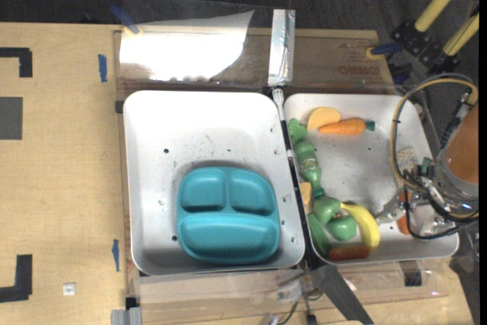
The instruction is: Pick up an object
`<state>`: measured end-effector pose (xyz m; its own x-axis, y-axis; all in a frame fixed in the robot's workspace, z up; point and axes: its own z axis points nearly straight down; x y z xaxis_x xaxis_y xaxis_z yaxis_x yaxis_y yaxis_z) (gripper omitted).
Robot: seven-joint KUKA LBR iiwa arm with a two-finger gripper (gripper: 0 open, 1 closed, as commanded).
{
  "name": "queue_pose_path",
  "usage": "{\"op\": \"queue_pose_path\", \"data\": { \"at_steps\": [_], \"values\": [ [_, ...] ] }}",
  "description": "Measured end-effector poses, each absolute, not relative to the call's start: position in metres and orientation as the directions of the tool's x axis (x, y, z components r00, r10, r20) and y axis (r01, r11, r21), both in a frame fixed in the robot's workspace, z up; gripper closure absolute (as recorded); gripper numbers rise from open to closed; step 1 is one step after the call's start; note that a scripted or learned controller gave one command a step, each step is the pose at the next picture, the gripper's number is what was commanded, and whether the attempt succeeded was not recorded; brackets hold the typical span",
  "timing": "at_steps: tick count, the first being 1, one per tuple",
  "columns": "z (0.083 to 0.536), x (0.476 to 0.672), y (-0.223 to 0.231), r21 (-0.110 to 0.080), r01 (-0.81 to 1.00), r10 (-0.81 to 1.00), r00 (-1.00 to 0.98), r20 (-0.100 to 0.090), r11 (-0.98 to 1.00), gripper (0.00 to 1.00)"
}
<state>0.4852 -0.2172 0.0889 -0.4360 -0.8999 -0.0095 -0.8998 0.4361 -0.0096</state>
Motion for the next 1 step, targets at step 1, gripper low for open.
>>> {"op": "queue_pose_path", "data": {
  "at_steps": [1],
  "values": [
    [0.0884, 0.4928, -0.2153, -0.004, -0.943, -0.943, -0.332, -0.010, 0.332, 0.00]
  ]
}}
